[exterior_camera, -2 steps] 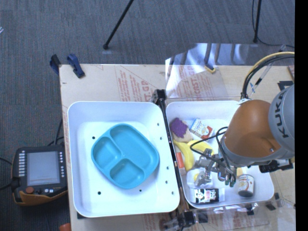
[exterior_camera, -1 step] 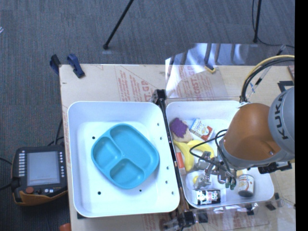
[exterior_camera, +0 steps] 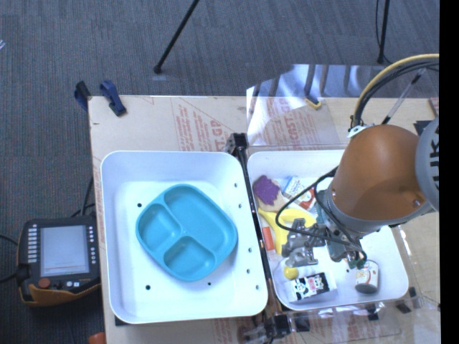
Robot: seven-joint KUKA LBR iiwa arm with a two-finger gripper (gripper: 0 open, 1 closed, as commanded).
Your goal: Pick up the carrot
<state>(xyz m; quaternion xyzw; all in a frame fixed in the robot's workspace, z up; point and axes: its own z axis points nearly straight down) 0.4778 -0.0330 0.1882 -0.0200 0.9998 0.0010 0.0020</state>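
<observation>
Orange carrot (exterior_camera: 267, 238) lies left of the gripper (exterior_camera: 300, 248), whose grip state I cannot tell; approach step, next shift left and descend.

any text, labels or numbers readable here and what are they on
Red print on the bench board behind the bins: upside down and blurred, unreadable.
White letters on the grey arm at the right edge: cut off, only a partial "U" and "K" can be made out.
Handheld pendant screen left of the bench: too small to read.
Black-and-white carton in the right bin: printing too small to read.
</observation>
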